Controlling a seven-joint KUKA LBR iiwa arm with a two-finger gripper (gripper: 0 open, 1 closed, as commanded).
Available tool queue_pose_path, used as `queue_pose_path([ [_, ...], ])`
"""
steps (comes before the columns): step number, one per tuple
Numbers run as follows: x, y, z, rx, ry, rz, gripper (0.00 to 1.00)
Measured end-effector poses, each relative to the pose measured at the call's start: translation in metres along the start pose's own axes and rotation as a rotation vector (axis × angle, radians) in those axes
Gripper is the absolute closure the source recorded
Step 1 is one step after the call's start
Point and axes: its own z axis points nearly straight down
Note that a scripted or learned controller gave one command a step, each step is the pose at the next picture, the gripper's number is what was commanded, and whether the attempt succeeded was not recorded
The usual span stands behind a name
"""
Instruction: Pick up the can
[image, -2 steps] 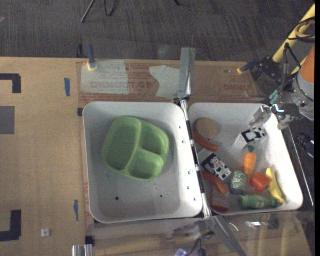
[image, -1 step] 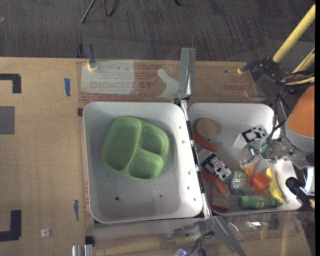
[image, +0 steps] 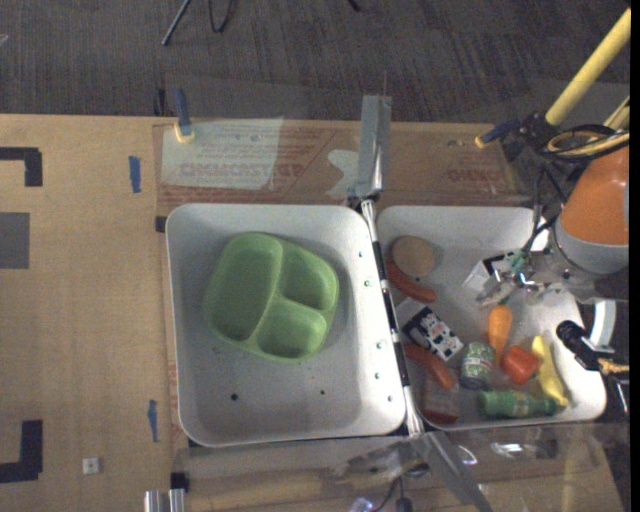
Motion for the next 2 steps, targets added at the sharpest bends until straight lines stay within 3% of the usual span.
queue_pose_path([
  [1,0.0015,0.0736,0.0027,0.058,0.032,0.069,0.00],
  [2,-0.0043,0.0738,-0.0066,0.047,0.009,0.067,1.00],
])
